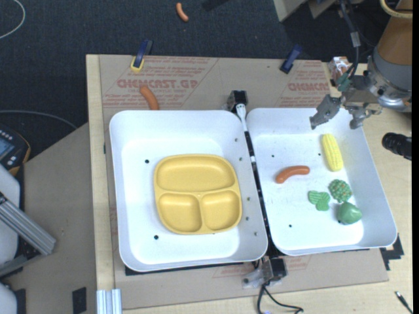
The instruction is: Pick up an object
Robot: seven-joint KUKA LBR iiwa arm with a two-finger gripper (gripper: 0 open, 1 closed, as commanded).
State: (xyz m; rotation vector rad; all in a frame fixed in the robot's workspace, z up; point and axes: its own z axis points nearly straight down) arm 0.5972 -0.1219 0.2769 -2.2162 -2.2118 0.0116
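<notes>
- Hovering over the far edge of the right bin [366,237], the gripper [340,113] hangs with its two fingers spread apart and nothing between them
- Nearest below it lies the corn cob [332,152], lengthwise along the bin's depth, apart from the other toys; it looks like light, hard plastic, bumpy enough not to slip, and I'd take it across its narrow middle
- Left of the corn the sausage [292,173] lies crosswise on bare floor; smooth and thin, likely to roll or squirt out of a pinch unless caught at mid-length
- Near the front right sit three green pieces close together: a flat leafy piece [320,200], a knobbly round one [339,189], a smooth one [349,213]; crowded, so harder to grip cleanly
- Left bin [131,136] holds a yellow divided tray [196,193], too broad and flat for these fingers, I reckon
</notes>
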